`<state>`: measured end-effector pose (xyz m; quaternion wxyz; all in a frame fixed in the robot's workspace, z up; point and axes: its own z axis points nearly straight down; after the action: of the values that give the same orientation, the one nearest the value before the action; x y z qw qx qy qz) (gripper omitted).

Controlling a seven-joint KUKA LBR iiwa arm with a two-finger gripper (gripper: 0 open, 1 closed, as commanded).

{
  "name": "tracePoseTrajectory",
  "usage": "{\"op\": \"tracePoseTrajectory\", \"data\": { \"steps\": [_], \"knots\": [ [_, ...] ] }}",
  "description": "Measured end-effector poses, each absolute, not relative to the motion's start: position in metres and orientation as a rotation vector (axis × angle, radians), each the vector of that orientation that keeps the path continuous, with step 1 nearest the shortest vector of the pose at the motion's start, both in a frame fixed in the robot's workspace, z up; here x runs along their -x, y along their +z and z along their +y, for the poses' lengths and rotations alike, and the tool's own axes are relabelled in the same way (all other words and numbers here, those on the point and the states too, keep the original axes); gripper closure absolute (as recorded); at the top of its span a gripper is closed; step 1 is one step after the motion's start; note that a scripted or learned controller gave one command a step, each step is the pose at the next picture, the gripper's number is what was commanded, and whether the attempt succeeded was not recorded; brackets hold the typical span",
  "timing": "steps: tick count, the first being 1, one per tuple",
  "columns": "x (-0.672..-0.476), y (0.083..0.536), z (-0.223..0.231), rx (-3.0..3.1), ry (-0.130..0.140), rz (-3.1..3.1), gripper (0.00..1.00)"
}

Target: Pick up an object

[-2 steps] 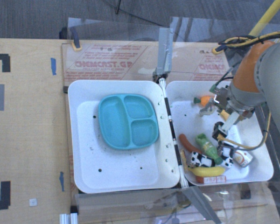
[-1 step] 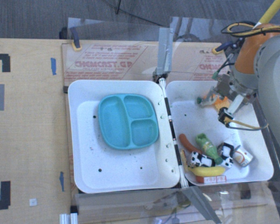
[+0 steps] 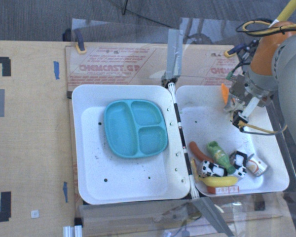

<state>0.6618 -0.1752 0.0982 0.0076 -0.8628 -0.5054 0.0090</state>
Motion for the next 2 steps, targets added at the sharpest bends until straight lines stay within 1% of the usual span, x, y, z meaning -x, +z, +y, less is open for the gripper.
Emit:
{"op": "tracePoseTrajectory", "data": {
  "steps": [1, 2],
  "knots": [
    [-0.667, 0.245, -0.184, 2.894, 0.000, -1.227, 1.00],
    [-0.658, 0.321, -0.191, 2.842, 0.000, -1.343, 1.00]
  ]
}}
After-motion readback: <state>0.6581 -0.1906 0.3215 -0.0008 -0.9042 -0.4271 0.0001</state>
